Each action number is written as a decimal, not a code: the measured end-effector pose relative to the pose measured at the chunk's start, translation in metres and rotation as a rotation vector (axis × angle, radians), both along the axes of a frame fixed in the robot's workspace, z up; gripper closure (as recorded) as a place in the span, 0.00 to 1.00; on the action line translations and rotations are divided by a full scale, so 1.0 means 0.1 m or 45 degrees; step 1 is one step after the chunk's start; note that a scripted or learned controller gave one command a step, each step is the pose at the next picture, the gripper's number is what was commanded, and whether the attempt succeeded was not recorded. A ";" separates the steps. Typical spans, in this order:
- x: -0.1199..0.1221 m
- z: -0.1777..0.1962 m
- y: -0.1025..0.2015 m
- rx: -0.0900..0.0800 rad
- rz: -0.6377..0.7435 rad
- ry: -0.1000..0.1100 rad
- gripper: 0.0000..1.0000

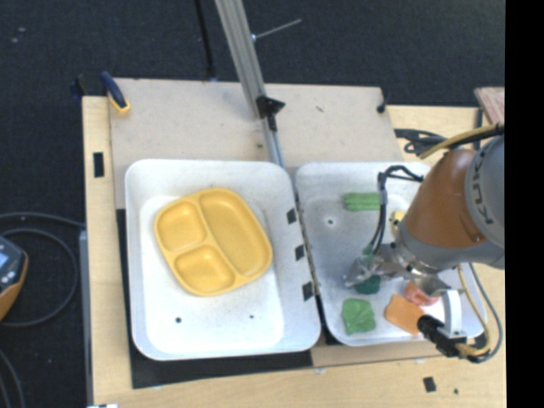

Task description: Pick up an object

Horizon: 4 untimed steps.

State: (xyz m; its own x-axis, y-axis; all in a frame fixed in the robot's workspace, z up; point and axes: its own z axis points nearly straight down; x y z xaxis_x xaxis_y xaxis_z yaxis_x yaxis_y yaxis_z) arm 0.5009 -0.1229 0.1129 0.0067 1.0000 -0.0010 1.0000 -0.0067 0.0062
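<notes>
Green dominates the right bin (316, 195): a flat light-green piece (361, 201) lies near its far wall, a crumpled green piece (358, 314) sits near its front edge, and a small dark teal object (368, 286) rests on the floor between them, right at the tips of the gripper (365, 274). An orange block (403, 314) and a pinkish item (418, 295) crowd just beside the wrist, partly under the arm. The left bin (144, 228) holds a yellow divided tray (212, 240), well apart from the action. The gripper is low over the teal object, but the arm's body and the slant of the view hide the tips too much to tell whether they are spread or closed, or whether anything sits between them. The likely trouble, as I judge it, is a miss: the teal object is small and low, so the tips could close beside or above it and come up bare. Another risk is crowding, since the crumpled green piece and the orange block are near enough to be nudged, or pinched along with the target, and a partial hold could drop during the lift.
</notes>
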 end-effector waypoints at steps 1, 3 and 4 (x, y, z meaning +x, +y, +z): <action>0.03 0.64 -0.02 -0.002 0.012 -0.002 1.00; 0.00 1.28 -0.10 -0.001 0.013 0.002 1.00; 0.31 1.21 0.42 0.002 0.019 0.005 1.00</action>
State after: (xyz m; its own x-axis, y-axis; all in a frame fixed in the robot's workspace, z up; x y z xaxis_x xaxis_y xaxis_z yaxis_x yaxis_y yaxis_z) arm 0.5318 -0.0805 0.2343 -0.0081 1.0000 0.0007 1.0000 0.0081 0.0025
